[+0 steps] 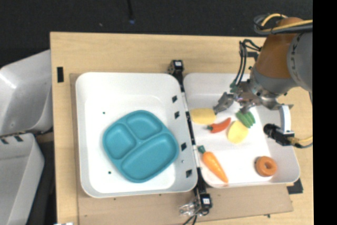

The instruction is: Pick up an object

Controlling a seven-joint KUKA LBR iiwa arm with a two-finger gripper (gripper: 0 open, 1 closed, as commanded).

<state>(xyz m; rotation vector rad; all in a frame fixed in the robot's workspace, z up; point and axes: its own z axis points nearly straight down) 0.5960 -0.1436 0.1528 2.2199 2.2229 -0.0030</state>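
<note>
Left bin [89,113] holds a blue divided plate [139,145]. Right bin [210,84] holds a carrot [215,166], yellow block [202,116], lemon [237,133], orange ring [266,166], red chilli [221,125] and a green piece [245,117], partly hidden under the gripper [237,103]. Arm cut off at right. Gripper's opening cannot be judged; nothing visibly held.

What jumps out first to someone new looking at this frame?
Probably the blue sectioned plate, alone in the middle of the left bin. Next, the bright toy food scattered in the right bin: a carrot by the divider, an orange donut near the front right corner, and a red chili. The claw hangs over the back of that bin, beside a green piece.
</note>
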